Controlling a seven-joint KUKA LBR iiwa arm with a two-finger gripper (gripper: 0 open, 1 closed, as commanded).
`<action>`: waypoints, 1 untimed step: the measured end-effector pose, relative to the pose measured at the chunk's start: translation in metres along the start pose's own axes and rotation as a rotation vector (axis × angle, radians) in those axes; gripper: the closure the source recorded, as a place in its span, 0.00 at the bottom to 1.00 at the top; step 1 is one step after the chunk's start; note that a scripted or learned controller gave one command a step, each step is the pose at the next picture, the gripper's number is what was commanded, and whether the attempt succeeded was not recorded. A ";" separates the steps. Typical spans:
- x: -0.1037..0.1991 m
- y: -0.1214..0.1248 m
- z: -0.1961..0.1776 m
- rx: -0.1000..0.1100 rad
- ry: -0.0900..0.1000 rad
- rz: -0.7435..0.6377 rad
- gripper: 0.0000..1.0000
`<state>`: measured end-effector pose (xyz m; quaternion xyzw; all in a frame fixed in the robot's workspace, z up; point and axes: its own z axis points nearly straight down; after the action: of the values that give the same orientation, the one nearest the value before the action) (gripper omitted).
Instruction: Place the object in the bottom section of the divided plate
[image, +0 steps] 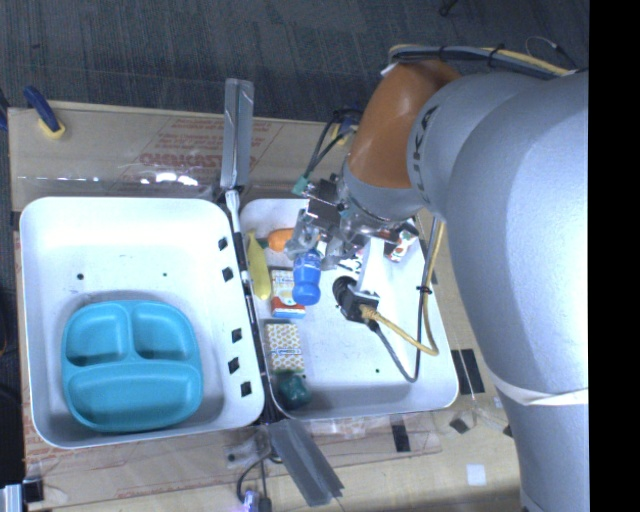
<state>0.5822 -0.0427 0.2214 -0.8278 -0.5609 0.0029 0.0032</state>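
Observation:
The blue divided plate (132, 365) lies in the left bin, with its large bottom section (135, 392) nearest the front edge. My gripper (314, 250) is over the back left part of the right bin. It is shut on a small blue bottle (306, 282), whose top sits between the fingers while its body hangs below them, over a small box.
In the right bin (400, 385) lie a yellow banana (259, 268), an orange item (281, 240), a red and white box (285, 300), a waffle-patterned piece (284, 347) and a dark green object (292, 387). A yellow cable (405, 340) loops below the wrist. The divider wall (240, 290) separates the bins.

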 end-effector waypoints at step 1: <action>0.095 -0.044 0.031 -0.002 -0.002 -0.171 1.00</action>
<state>0.5762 0.0620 0.1903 -0.7770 -0.6294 0.0027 0.0021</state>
